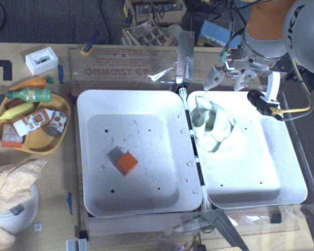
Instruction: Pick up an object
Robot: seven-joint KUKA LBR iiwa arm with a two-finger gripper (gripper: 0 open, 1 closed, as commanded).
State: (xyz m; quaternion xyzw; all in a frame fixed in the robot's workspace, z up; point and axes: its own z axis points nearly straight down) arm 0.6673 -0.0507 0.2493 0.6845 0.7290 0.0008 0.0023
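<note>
Gripper (227, 80) hovers at the right bin's (288, 156) far edge.
Fingers spread wide, holding nothing; pale crumpled cloth (212, 123) lies just nearer (slightly left).

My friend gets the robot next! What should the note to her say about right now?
Gripper: up above the back edge of the right bin, fingers spread open, holding nothing.
Things: an orange block lies in the left bin. A pale crumpled cloth lies in the right bin, near the divider, just in front of the gripper.
Done: nothing picked up yet.
Left: go down, grab one thing and lift it. The cloth looks nearest.
</note>
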